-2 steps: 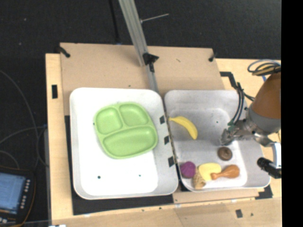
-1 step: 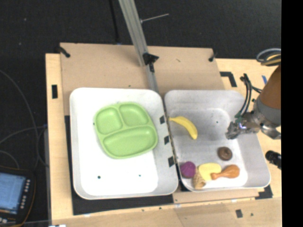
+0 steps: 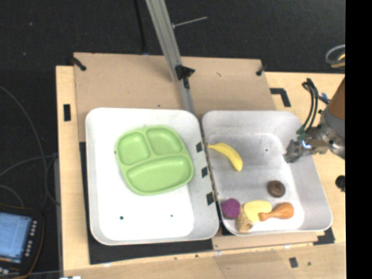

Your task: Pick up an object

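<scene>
Near edge of right bin (image 3: 317, 182), by its 6 o'clock wall: purple ball (image 3: 231, 207) at about 7 o'clock of the bin floor, yellow piece (image 3: 256, 207) just beside it to the right, with a tan cone-like bit (image 3: 244, 222) touching its lower left. Orange-brown drumstick shape (image 3: 278, 212) lies against the yellow piece, thick end toward 3 o'clock.

A step farther in: dark brown ring, doughnut-like (image 3: 276, 188), sits alone at 4 o'clock of the floor, apart from the cluster.

Mid bin: yellow banana (image 3: 228, 155) at 9 o'clock, near the wall shared with the left bin (image 3: 104, 214), curved, lying flat.

Left bin holds a green divided plate (image 3: 154, 159), three compartments, tilted a little, in the far half of that bin.

Gripper (image 3: 292, 151) at 3 o'clock of the right bin, over its right rim, well apart from every object; nothing between its fingers. Whether the fingers are spread or pressed together cannot be told, too small and blurred.

Farthest: grey metal post (image 3: 165, 36) rising from 12 o'clock behind the bins
</scene>
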You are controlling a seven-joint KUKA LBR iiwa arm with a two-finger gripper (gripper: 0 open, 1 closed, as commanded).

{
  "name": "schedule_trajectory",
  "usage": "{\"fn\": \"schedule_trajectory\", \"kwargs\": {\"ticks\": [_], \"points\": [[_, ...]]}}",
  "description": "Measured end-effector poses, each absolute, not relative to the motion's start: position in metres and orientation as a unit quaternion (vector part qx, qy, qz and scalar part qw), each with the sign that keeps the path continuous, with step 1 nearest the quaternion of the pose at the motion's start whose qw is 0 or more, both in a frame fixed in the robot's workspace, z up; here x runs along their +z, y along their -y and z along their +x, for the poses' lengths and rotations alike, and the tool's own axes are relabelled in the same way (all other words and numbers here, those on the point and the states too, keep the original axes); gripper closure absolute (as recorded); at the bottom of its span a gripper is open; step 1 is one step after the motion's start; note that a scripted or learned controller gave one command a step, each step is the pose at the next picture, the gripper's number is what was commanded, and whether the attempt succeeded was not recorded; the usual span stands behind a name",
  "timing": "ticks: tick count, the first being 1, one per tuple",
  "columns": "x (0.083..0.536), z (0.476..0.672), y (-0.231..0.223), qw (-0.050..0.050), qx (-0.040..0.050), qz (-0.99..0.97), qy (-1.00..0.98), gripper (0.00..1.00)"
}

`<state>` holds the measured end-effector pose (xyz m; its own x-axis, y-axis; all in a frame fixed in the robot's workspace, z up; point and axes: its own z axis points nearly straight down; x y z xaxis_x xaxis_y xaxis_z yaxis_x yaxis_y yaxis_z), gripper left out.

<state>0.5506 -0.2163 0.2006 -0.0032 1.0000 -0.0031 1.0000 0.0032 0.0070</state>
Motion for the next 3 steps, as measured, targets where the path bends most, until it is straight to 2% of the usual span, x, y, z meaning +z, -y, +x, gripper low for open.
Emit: {"fn": "schedule_trajectory", "kwargs": {"ticks": [1,3], "points": [[0.221,0.552,0.218,0.002,0.001,0.706,-0.708,1.0],[0.209,0.586,0.125,0.0,0.0007,0.705,-0.71,1.0]]}}
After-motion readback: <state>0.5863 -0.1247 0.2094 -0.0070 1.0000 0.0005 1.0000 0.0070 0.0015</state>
